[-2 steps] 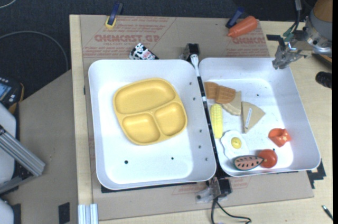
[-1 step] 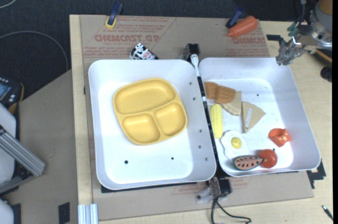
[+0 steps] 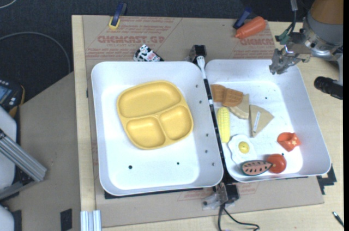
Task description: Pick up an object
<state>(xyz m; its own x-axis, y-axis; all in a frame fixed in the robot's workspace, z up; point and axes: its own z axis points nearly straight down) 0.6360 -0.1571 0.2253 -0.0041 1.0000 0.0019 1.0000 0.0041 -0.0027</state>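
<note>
Grey metal end effector (image 3: pixel 282 62) hangs over the far edge of the right bin (image 3: pixel 312 115), nothing visibly in it; whether it is open or closed cannot be told. Graspable toy food lies nearer: bread slice (image 3: pixel 226 95), cheese wedge (image 3: pixel 259 118), corn cob (image 3: pixel 223 123), fried egg (image 3: pixel 241 145), watermelon slice (image 3: pixel 256 167), two red pieces. A good pick would likely drop straight onto an isolated piece, such as the cheese wedge. Left bin (image 3: pixel 106 115) holds a yellow divided plate (image 3: pixel 155 114); the counter (image 3: pixel 82 61) surrounds both.
</note>
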